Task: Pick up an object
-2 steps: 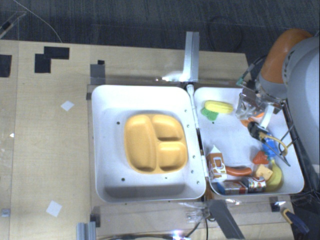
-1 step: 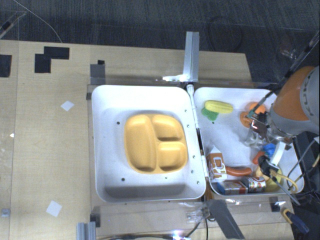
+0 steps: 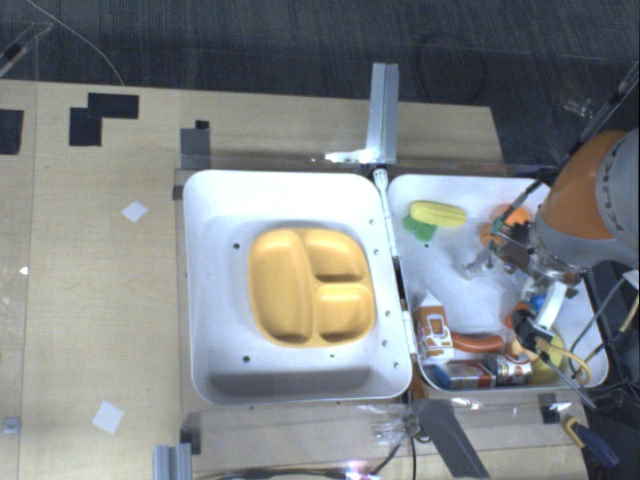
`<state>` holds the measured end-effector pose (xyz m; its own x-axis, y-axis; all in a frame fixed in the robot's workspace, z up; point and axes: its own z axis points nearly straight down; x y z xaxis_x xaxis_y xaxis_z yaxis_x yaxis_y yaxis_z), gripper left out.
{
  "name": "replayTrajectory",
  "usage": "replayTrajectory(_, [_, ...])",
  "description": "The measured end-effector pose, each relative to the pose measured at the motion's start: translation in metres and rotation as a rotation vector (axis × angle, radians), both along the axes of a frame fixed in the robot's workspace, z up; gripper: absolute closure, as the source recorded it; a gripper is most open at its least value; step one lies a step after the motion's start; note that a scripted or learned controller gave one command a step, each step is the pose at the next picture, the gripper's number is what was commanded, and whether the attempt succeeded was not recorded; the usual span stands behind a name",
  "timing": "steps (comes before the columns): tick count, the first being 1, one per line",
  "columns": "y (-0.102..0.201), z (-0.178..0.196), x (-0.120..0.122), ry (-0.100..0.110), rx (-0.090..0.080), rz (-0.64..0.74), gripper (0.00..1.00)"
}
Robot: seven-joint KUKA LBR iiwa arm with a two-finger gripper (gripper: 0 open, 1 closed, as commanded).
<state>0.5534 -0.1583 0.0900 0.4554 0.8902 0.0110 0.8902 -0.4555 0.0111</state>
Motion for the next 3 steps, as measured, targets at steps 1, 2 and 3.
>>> replayTrajectory(1, [-0.003, 0.01, 0.001, -0.001, -0.008, 0.001, 1.0])
replayTrajectory(2, [-0.038, 0.001, 0.109, 0.012, -0.006, 0.072, 1.0])
replayTrajectory(3, [-0.038, 0.002, 0.109, 0.012, -0.006, 0.072, 0.0])
